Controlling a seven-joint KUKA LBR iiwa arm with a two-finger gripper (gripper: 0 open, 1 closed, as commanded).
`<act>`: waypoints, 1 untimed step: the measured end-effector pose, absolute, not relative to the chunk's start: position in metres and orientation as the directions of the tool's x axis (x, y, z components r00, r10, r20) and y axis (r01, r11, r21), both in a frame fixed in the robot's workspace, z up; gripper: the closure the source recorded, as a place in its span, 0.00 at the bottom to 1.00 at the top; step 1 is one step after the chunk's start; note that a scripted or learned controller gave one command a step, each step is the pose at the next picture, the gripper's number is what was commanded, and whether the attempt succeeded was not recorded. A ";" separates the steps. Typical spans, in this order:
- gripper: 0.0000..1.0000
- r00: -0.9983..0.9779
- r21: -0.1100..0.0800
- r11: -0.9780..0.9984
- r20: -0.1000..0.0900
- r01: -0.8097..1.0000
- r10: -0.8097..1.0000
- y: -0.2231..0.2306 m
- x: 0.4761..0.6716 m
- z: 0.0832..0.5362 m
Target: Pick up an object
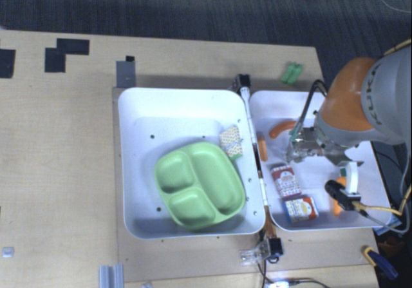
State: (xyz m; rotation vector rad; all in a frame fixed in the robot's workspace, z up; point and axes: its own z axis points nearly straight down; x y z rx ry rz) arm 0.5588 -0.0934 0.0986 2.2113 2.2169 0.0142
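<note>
At 6 o'clock in the right bin [277,103] lies a small carton [300,208], flat on the floor. A red packet [285,181] lies just beyond it at its 12 o'clock. Both lie loose and face up, so they look open to a grab from above.

The left bin [145,119] holds a green divided plate [199,183], which covers most of the floor from the centre to 6 o'clock. It is probably too broad to grip anywhere but the rim.

The gripper [299,150] hangs over the middle of the right bin, pointing down. I cannot tell whether its jaws are open or closed, and nothing shows between them.

An orange stick [262,150] lies against the wall at the gripper's 9 o'clock. A patterned packet [232,140] sits at the plate's 1 o'clock. An orange sausage [281,129] lies near the gripper at its 11 o'clock. The sausage and the red packet are the closest things to pick.

Farthest away, a green piece [291,73] lies on the bench [58,171], beyond the right bin at 12 o'clock.
</note>
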 end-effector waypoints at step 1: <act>0.00 -0.003 0.013 0.003 -0.001 1.000 1.000 -0.093 0.559 0.098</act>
